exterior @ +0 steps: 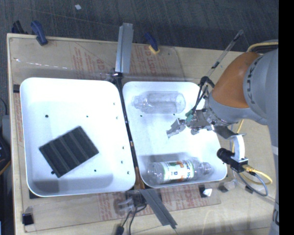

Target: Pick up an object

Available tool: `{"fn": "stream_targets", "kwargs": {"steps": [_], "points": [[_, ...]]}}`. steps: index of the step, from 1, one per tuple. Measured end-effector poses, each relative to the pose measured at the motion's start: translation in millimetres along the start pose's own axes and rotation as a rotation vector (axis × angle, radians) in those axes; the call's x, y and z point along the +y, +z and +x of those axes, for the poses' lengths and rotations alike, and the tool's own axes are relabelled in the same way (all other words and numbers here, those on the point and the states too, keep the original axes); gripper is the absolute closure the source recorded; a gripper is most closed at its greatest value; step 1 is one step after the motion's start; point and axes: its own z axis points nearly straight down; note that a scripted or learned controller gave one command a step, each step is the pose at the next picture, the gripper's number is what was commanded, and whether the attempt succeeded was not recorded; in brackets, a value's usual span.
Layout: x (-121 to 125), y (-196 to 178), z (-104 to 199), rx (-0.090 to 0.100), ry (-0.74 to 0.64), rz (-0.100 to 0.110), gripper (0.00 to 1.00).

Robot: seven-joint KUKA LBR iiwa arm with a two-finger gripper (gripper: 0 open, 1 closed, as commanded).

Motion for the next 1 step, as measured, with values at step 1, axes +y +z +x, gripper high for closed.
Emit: {"fn": "stream_targets", "kwargs": {"steps": [1], "points": [[13.7,-34.1,-9.7,0.000,0.119,0.002,0.00]]}}
